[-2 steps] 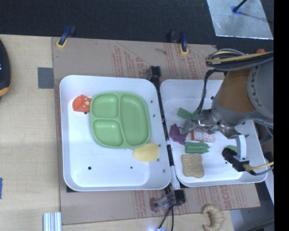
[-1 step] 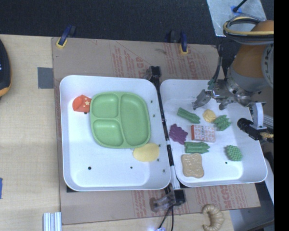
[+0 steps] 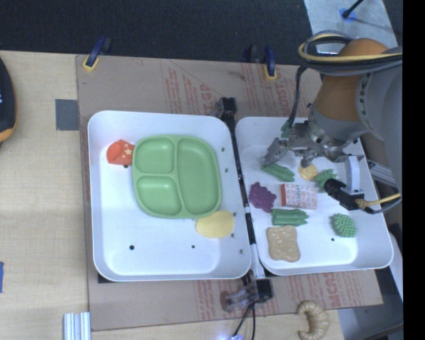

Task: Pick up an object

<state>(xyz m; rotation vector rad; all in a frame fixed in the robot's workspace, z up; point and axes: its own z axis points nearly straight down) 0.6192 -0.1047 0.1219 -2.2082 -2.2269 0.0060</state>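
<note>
My gripper (image 3: 295, 156) hangs low over the back of the right bin (image 3: 382, 250), open, and I see nothing held between its fingers. Just in front of it lie a green pea pod (image 3: 278, 171), a small yellow piece (image 3: 308, 170) and a green leafy piece (image 3: 324, 178). Further forward in the same bin are purple grapes (image 3: 262, 197), a red and white packet (image 3: 298, 195), a dark green vegetable (image 3: 289, 217), a round green knobbly piece (image 3: 343, 224) and a slice of toast (image 3: 282, 243).
The left bin (image 3: 110, 261) holds a green divided plate (image 3: 177, 176), a red piece (image 3: 120, 152) at its left and a yellow lemon (image 3: 214, 224) in front. The arm's grey body and orange band (image 3: 350, 83) loom over the right bin's back right corner. A black cable (image 3: 347, 197) crosses there.
</note>
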